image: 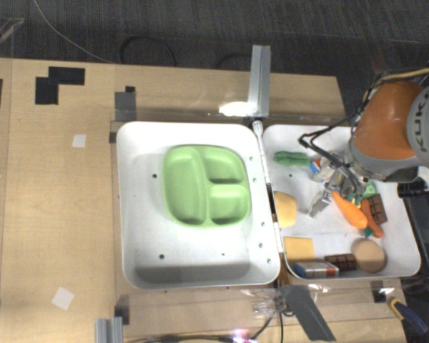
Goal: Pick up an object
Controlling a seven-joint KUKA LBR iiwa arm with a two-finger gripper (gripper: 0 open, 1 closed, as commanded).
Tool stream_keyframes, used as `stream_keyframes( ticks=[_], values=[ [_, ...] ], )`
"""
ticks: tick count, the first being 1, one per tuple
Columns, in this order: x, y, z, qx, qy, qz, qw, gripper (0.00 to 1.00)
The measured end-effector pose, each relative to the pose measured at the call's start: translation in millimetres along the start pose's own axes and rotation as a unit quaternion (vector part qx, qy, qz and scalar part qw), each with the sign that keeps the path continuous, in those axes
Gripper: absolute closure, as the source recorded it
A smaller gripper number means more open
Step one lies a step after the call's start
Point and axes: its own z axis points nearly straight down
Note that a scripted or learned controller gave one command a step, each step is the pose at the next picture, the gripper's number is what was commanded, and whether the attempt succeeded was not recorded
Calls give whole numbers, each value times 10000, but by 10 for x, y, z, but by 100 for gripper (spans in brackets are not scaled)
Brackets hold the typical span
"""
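Observation:
My gripper (330,194) hangs over the middle of the right bin (409,266), below the orange wrist band. It is open, with nothing between its fingers. An orange carrot (353,213) lies just right of it, and a brown chocolate bar (376,209) lies beyond the carrot. A green pod (292,158) lies at the upper left of the gripper. A yellow round piece (284,207) sits to its left by the bin wall. Further forward are a yellow square slice (299,248), a tan ball (369,255), a red-tipped stick (316,269) and a dark brown bar (342,263).
The left bin (139,263) holds a green compartment plate (204,184). A metal post (260,81) stands behind the divide between the bins. Cables loop from the arm over the right bin's back edge. Bench surface stretches to the left.

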Motion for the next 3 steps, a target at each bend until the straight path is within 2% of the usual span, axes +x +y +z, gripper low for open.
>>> stream_keyframes(
  ticks=[1, 2, 3],
  values=[
    [385, -182, -16, -12, -16, 724, 9974, 0],
    [518, -197, -22, -7, -42, 303, 9995, 0],
    [-80, -127, -1, 3, 22, -243, 9997, 0]
  ],
)
